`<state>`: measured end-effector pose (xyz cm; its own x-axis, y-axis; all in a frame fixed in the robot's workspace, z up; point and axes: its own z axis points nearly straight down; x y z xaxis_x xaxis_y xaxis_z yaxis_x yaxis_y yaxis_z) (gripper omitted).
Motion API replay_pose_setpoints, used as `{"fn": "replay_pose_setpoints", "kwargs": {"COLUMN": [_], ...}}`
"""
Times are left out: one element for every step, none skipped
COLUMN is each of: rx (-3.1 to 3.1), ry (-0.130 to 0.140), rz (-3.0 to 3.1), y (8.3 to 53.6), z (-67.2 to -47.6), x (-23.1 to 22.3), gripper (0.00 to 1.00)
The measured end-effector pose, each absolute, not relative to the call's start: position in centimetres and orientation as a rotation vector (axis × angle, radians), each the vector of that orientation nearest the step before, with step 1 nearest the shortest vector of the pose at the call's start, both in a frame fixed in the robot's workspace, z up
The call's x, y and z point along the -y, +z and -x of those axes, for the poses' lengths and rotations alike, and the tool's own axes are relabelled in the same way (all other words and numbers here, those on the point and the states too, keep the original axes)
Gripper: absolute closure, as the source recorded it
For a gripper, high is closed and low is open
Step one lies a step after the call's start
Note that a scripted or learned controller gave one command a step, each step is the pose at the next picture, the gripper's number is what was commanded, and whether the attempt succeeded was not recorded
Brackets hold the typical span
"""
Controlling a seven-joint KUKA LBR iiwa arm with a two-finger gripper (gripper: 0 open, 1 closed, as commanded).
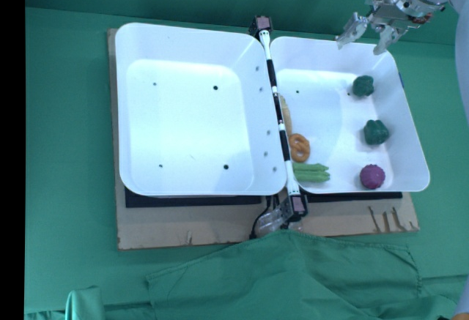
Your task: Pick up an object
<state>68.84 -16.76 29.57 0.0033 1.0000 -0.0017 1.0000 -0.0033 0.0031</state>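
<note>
My gripper [368, 36] hangs above the far edge of the right bin [322, 55], its two fingers spread open with nothing between them. Below it in the right bin lie a dark green broccoli-like piece [363, 86], a second dark green piece [376, 132] and a purple round object [372, 176] along the right side. Near the bin's left wall sit an orange pretzel [299, 147], green beans [312, 173] and a tan piece [284, 115]. The gripper is up and slightly right of the nearest green piece, not touching anything.
The left bin [146, 55] stands beside the right one, parted by a black-and-white divider bar [275, 99]. Both rest on a cardboard sheet [183, 234]. Green cloth [293, 274] bunches at the front.
</note>
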Motion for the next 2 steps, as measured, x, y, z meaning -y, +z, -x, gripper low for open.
{"fn": "replay_pose_setpoints", "kwargs": {"rx": [-2.215,-2.220], "ry": [0.002,-0.005], "rz": [-2.223,-2.224], "y": [29.6,23.9], "z": [-68.8,-69.4], "x": [16.8,16.3], "gripper": [0.00,0.00]}}
